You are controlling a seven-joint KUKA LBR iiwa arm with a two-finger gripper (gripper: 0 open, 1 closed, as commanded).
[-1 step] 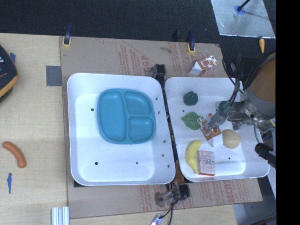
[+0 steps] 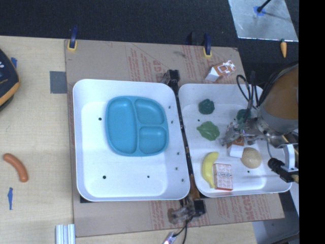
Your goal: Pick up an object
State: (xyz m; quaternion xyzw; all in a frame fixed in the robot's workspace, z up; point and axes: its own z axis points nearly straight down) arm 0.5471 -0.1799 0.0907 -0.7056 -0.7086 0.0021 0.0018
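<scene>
My gripper point(image 2: 237, 134) is low in the right bin point(image 2: 190, 136), near its right side, with the arm coming in from the right. Just below it lie a small white and red block point(image 2: 236, 151) and a beige round object point(image 2: 251, 157). Left of the gripper rests a green leafy piece point(image 2: 208, 130), and a dark green piece point(image 2: 206, 106) sits farther back. A yellow banana point(image 2: 208, 169) and a red and white carton point(image 2: 223, 177) lie by the bin's front edge.
The left bin point(image 2: 86, 177) holds a blue divided plate point(image 2: 137, 125). A small carton point(image 2: 221, 71) lies on the cardboard behind the right bin. A sausage point(image 2: 16, 167) rests on the bench at far left. Cables loop beside the arm.
</scene>
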